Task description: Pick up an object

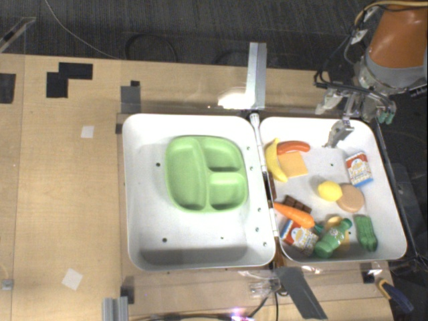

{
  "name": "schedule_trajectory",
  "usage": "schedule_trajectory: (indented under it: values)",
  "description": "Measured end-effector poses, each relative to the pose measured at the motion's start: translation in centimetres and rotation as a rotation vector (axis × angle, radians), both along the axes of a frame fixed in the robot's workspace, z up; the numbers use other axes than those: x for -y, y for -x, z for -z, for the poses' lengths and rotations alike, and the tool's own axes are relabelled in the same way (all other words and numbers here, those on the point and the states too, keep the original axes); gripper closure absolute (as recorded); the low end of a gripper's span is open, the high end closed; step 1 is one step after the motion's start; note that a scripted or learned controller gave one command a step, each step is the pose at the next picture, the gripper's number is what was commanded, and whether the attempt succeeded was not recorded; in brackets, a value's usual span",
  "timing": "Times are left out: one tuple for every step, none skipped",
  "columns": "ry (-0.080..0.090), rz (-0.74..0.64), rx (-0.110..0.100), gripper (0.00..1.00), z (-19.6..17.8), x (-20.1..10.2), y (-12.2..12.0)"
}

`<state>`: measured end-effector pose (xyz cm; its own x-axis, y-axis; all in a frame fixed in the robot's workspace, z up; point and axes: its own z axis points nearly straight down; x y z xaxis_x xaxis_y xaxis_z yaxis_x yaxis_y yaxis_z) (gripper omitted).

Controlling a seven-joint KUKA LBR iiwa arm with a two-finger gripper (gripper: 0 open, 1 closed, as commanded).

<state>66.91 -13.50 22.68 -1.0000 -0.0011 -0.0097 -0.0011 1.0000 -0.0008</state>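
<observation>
While crosswise, carrot [294, 213], tip toward left bin [144, 179].

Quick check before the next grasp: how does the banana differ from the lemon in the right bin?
The banana is long and curved; the lemon is short and rounded. The banana lies along the right bin's left wall, touching the orange block; the lemon sits nearer the middle, against the tan round piece. The banana is clearly larger. Both are yellow toy fruit lying in the same bin.
</observation>
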Motion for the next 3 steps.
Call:
schedule_trajectory:
  values:
    - [-0.001, 0.069, 0.005, 0.0, 12.8, -2.7, 3.7]
    - [0.001, 0.056, 0.011, 0.0, 13.5, -2.5, 11.5]
    - [-0.001, 0.031, 0.008, 0.0, 13.7, -5.1, 7.5]
